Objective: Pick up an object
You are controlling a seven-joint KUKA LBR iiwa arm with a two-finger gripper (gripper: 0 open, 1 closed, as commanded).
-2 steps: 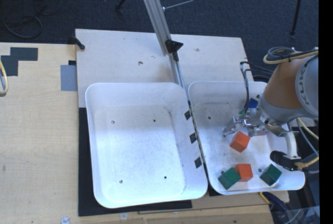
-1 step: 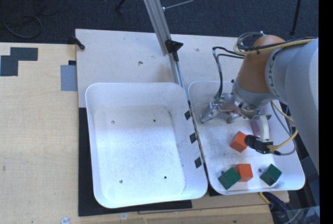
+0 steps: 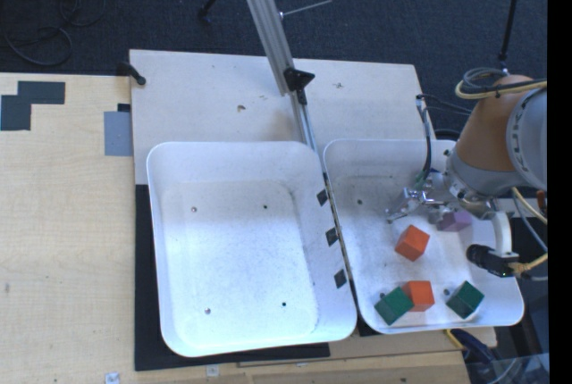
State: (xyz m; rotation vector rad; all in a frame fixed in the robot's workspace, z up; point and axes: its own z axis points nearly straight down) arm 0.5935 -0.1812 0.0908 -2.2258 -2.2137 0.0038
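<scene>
At the near edge of the right shallow white bin (image 3: 375,168) lie a dark green block (image 3: 393,305), a small orange cube (image 3: 420,294) touching it, and another green block (image 3: 465,298). Farther in sits a tilted orange cube (image 3: 412,243). Just beyond, the metal gripper (image 3: 413,202) hovers beside a pale purple piece (image 3: 457,220); whether it is spread or closed, I cannot tell.

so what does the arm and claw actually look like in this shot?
The arm is a rounded grey body with a broad orange band above the wrist. Pale yellowish cables loop over the top. The claw is small, bare silvery metal with thin fingers. A black part sticks out below the wrist.
</scene>
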